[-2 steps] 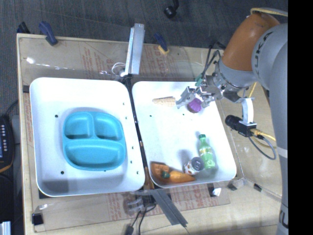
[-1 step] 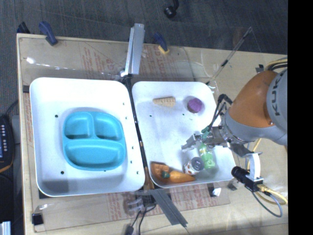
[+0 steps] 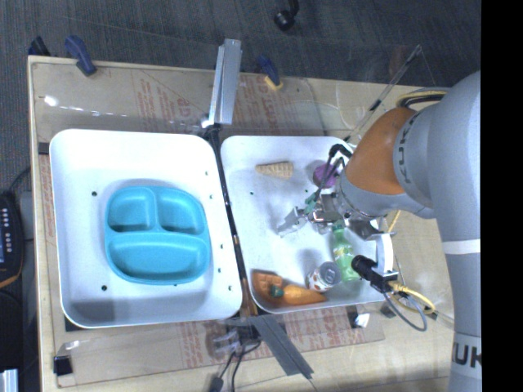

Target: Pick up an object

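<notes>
In the right bin (image 3: 245, 186), my gripper (image 3: 289, 220) hangs low over the bare white floor near the middle, pointing left. A green bottle (image 3: 343, 256) lies just right of it, partly under the wrist. A purple object (image 3: 320, 172) sits above the gripper, close to the arm. A tan cone-shaped piece (image 3: 274, 168) lies further up and left. Along the front wall rest an orange carrot (image 3: 288, 293) and a small can (image 3: 325, 277). Nothing shows in the gripper's grasp.
The left bin (image 3: 73, 162) holds a blue divided plate (image 3: 155, 235). A metal bar (image 3: 224, 80) rises behind the seam between the bins. Cables (image 3: 409, 296) trail off the arm at the right bin's front right corner.
</notes>
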### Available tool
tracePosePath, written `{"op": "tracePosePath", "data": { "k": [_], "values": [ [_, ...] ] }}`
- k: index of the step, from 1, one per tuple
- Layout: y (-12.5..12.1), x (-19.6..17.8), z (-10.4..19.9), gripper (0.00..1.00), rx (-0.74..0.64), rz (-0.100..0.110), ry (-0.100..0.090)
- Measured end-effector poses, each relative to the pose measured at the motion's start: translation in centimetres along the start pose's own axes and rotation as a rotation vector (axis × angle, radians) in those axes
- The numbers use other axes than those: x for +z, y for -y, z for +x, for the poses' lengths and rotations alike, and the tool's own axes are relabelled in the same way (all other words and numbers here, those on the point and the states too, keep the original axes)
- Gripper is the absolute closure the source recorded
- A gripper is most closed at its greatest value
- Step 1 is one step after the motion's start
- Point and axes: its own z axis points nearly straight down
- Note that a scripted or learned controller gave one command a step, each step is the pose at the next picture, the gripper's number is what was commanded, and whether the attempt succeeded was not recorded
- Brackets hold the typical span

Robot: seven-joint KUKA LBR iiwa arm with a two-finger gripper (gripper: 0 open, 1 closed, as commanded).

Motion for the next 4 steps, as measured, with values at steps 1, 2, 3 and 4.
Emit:
{"op": "tracePosePath", "data": {
  "k": [1, 2, 3, 4],
  "values": [
    [-8.3, -0.2, -0.1, 0.0, 0.002, -0.004, 0.0],
    [-11.4, -0.3, -0.1, 0.0, 0.001, -0.005, 0.0],
    [2.1, -0.2, -0.1, 0.0, 0.003, -0.002, -0.001],
    [-4.8, -0.2, 0.0, 0.0, 0.003, -0.003, -0.001]
  ]
}}
